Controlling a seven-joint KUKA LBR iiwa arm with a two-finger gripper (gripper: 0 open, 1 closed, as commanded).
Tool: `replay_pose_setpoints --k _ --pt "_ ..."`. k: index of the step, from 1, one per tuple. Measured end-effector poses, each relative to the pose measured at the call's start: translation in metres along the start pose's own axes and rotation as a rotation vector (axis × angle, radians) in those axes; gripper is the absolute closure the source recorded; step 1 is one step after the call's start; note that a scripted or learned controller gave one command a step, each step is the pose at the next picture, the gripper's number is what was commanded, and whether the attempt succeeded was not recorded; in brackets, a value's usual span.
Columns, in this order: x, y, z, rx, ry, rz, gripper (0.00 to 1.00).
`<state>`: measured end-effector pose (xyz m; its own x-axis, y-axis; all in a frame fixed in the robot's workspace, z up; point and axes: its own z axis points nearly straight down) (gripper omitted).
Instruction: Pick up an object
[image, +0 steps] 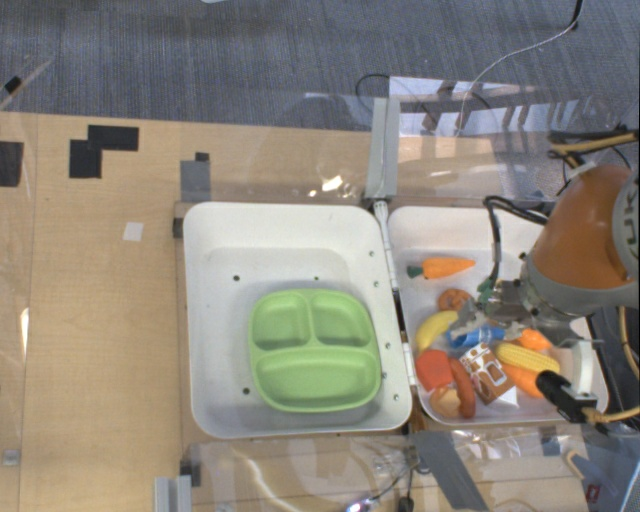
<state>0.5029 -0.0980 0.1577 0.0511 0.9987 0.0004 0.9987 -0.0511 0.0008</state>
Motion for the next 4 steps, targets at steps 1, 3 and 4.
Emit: replay_pose_setpoints --k 1,3,4 --pt "-0.024 -0.010 0.068 -0.013 0.000 0.003 0.00" --pt "-0.001 0.085 0.063 -0.002 0.000 0.242 1.00" --pt "-0.001 0.085 0.063 -0.002 0.000 0.242 0.00"
